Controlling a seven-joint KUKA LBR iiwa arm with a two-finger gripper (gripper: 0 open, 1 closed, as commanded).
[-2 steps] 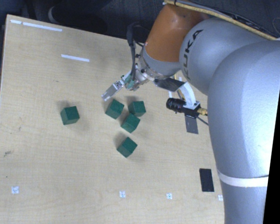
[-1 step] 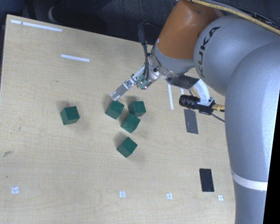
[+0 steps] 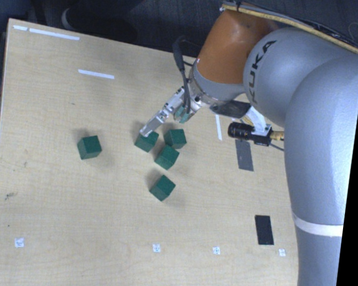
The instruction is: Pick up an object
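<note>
My gripper (image 3: 149, 130) reaches down-left onto the wooden board (image 3: 59, 208), its tip touching the top of one green cube (image 3: 145, 142); how it is set I cannot tell. Three more cubes (image 3: 167, 156) crowd just right and below, a fifth cube (image 3: 89, 147) sits apart left. Bare wood lies toward the left and near edges.

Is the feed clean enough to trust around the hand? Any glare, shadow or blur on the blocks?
Camera view: even, soft light, no glare on the wooden bench top; the green blocks are fairly sharp with faint shadows; the hand is small and slightly soft, right beside the nearest block; the big arm blocks the right side.
</note>
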